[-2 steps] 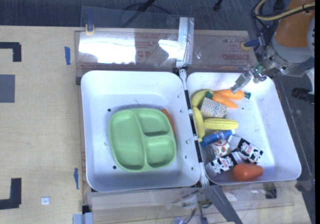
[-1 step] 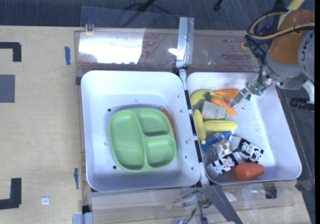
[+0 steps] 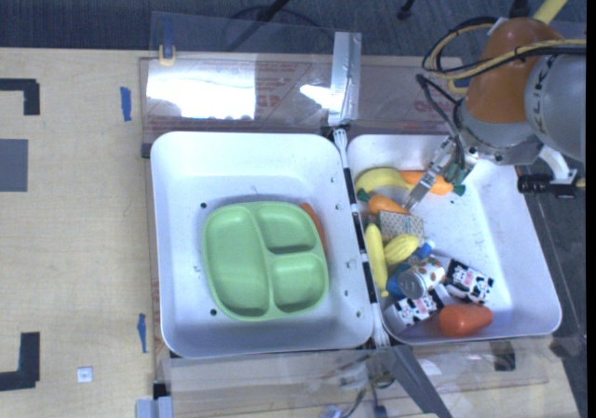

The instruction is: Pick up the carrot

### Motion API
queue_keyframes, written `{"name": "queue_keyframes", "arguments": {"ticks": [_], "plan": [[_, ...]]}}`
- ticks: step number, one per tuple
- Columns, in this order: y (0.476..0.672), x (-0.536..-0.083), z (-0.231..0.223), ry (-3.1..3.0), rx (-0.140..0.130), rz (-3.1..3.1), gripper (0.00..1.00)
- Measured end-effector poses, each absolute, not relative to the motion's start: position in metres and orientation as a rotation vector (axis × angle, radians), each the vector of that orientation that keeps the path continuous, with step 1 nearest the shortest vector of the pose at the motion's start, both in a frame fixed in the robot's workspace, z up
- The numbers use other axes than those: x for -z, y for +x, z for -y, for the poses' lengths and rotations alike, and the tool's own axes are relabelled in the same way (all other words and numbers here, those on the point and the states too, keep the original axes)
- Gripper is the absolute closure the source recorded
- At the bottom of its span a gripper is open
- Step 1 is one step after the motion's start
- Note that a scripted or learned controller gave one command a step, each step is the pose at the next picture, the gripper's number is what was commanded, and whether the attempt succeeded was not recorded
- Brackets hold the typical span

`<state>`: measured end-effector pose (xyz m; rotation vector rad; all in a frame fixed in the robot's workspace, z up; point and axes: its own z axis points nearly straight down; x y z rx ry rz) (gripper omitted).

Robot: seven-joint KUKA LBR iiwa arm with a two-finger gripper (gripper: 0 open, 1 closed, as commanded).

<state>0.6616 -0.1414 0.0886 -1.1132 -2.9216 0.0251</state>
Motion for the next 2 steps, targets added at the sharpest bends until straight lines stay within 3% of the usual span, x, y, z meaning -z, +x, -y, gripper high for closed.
{"name": "queue_keyframes", "arguments": {"ticks": [1,2], "plan": [[0.667,-0.1,0.138,-1.119,-0.008,2.944,1.0],[0.661,-0.232,0.117,-1.077,0.003,2.958,1.0]]}}
